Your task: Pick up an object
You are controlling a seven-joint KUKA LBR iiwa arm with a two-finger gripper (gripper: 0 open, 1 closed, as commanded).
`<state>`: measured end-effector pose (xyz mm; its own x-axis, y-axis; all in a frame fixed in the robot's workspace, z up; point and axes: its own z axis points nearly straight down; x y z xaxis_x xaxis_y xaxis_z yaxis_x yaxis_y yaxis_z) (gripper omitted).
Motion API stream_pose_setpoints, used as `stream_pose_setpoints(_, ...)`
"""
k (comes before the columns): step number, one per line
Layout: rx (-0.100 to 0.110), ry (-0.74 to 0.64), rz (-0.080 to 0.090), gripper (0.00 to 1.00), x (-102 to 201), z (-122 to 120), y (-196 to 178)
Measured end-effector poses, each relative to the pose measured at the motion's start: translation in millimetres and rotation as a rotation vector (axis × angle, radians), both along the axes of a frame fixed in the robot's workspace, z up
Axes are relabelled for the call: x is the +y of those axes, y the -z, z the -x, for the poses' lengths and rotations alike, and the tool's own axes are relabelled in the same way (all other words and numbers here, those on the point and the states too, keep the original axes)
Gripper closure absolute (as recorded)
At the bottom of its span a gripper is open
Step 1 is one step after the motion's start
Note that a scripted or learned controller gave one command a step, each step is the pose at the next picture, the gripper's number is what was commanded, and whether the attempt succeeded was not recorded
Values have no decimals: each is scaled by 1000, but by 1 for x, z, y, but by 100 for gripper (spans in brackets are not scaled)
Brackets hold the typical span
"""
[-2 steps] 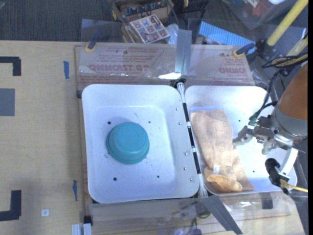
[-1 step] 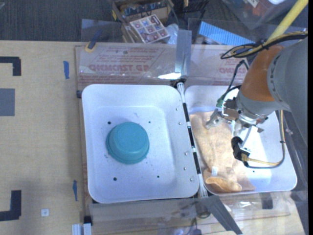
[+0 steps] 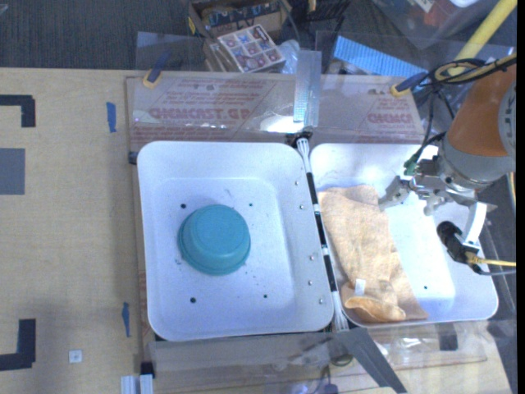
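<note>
A teal bowl (image 3: 215, 238) lies upside down in the middle of the left bin (image 3: 156, 171). A tan-orange cloth (image 3: 365, 240) is spread along the left side of the right bin (image 3: 467, 298), and a small tan, bread-like piece (image 3: 373, 306) rests at its near end. My gripper (image 3: 408, 200) hangs over the upper part of the right bin, just past the cloth's far right corner. It is open, with nothing between its fingers.
A divider rail (image 3: 316, 220) separates the two bins. Clear plastic sheets (image 3: 213, 109) stand behind them. A black cable with a yellow end (image 3: 463, 249) hangs from the wrist over the right bin. Boxes and clutter (image 3: 246, 43) lie beyond the bench.
</note>
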<state>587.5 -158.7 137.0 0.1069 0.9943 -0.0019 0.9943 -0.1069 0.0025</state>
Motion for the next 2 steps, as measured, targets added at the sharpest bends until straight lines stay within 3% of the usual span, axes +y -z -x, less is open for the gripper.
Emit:
stream_pose_setpoints(1, 0, 39, 0, 0, -63, 22, -24)
stream_pose_setpoints(2, 0, 39, 0, 0, -63, 22, -24)
